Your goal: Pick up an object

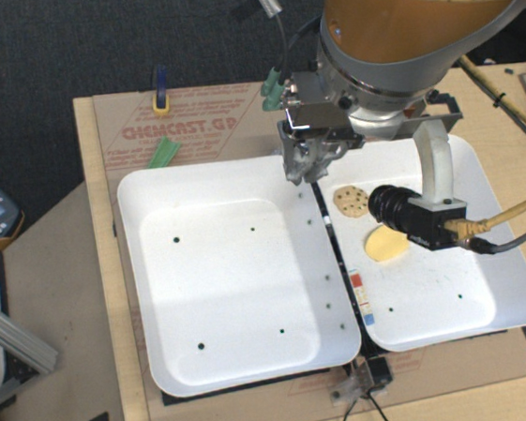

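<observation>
Closest to the lens is the arm [429, 7], its broad orange band and grey wrist filling the upper right of the camera view; below it the gripper [302, 172] hangs over the back of the bins, right above the seam where the two meet, and from this angle I cannot tell whether it is open or closed; nothing is seen held in it. Right of the seam, the right bin [500, 300] holds three things: a round tan disc [349, 201] speckled with dark spots lies near the back, just beside and slightly forward of the gripper; a yellow lump [385, 245] lies a little in front of the disc, apart from it; a narrow white strip [360, 296] with red and blue marks lies along the bin's left wall, nearer the front. Left of the seam, the left bin [147, 265] shows a white floor with four small dark dots. Both bins rest on a cardboard sheet [187, 119] printed in red; on it, behind the left bin, lies a green scrap [164, 152], and a blue and yellow clip [161, 94] sits at its back edge.
</observation>
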Robot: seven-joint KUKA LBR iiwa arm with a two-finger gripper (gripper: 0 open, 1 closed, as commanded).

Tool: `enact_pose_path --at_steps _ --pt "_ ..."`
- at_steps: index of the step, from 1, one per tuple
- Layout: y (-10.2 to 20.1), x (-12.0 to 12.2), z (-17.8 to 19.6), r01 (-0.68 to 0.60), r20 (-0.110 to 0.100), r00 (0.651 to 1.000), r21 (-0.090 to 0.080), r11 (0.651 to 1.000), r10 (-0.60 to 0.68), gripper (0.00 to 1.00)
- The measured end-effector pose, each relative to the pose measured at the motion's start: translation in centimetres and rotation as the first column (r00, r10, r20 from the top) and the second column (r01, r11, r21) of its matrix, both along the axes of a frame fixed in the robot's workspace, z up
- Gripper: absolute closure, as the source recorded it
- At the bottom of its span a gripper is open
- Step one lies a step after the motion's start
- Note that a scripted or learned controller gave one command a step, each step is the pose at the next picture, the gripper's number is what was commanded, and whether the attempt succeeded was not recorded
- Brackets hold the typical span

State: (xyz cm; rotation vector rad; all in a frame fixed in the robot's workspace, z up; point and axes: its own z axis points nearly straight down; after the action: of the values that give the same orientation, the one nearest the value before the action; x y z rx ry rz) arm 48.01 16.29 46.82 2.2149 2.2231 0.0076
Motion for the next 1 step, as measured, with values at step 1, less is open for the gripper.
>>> enact_pose_path --at_steps 1 --pt "0.08 0.04 1.04 -0.001 0.003 1.000 0.001 1.000 0.001 1.00"
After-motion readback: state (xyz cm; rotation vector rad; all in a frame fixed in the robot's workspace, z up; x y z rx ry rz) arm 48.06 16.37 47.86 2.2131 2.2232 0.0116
